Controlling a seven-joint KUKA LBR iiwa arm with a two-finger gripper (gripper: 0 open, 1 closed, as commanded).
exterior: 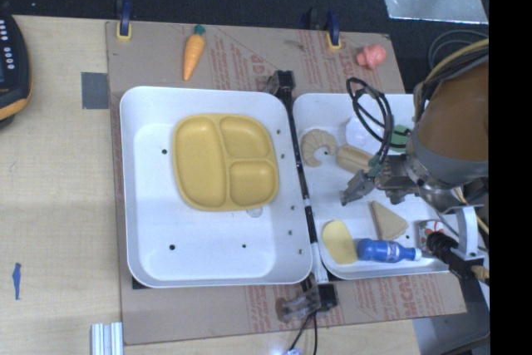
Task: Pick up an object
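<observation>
The grey arm's gripper (356,189) hangs open and holds nothing, low in the right white bin (332,108). The tan wedge-shaped block (387,221) lies just right and nearer; the gripper must shift that way

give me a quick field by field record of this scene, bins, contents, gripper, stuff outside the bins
left bin: holds a yellow divided plate
right bin: holds a blue bottle, yellow piece, tan wedge, round beige piece
gripper: low over the right bin, nothing seen between its fingers
outside the bins: toy carrot and pink object on the board behind
task status: no object picked up yet
</observation>
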